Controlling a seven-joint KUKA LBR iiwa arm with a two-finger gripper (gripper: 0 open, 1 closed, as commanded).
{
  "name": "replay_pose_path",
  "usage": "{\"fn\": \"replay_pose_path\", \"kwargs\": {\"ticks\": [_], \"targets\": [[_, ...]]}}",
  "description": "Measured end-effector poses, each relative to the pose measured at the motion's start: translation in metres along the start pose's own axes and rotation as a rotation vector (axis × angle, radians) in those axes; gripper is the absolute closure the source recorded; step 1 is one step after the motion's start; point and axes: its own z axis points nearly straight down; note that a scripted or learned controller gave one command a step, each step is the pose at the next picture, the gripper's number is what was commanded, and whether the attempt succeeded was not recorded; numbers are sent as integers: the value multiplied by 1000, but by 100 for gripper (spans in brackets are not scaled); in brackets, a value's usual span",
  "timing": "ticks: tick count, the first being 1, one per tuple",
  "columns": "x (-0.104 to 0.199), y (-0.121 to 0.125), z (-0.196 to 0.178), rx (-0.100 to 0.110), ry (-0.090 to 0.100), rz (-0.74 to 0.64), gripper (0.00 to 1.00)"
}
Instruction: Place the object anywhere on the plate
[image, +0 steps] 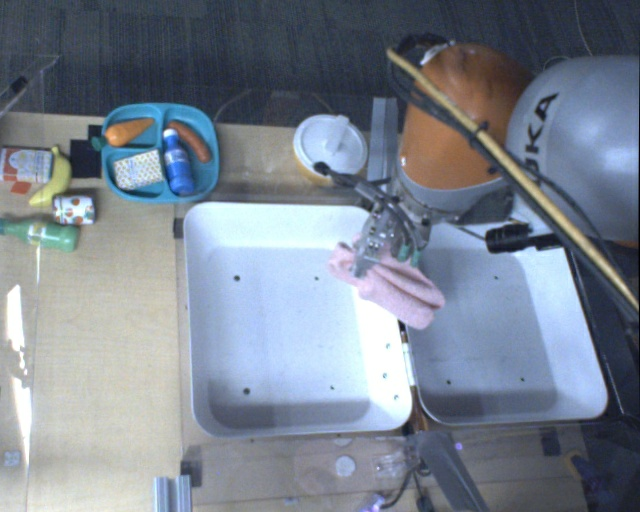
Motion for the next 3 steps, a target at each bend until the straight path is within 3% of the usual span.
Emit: {"fn": "replay_pose_path", "kwargs": {"ticks": [1,2,3], "targets": [[14,46,15,-1,1,-339,100],[34,94,17,-1,1,-343,100],[34,94,16,-2,0,-343,0]]}}
